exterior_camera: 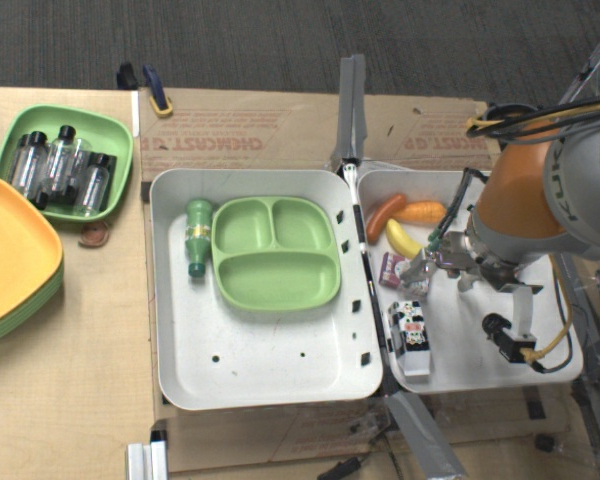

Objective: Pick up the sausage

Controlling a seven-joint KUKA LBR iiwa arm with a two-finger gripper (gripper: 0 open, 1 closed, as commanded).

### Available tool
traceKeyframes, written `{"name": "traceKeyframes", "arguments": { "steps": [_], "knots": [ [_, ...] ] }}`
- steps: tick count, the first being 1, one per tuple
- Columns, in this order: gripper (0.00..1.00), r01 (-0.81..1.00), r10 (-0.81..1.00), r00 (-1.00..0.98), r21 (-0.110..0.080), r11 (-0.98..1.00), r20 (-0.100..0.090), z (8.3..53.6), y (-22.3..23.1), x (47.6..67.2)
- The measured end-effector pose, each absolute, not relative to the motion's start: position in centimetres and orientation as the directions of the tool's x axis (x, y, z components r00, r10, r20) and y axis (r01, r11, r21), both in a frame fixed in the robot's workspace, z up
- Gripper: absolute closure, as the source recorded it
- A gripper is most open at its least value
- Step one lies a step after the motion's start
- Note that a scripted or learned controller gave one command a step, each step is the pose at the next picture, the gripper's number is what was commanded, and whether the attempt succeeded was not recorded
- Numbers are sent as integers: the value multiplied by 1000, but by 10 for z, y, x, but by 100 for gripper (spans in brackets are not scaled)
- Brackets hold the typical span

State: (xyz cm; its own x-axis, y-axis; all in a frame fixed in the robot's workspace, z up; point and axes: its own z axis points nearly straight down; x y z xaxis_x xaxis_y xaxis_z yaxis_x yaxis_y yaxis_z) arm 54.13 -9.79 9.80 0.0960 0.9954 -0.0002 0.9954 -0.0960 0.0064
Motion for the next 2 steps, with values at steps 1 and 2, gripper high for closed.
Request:
{"name": "traceKeyframes", "arguments": {
  "steps": [1,2],
  "knots": [
    [0,995,995,96,6,-96,0,98,-98,541],
    [0,995,995,96,6,-96,0,98,-98,541]
  ]
}}
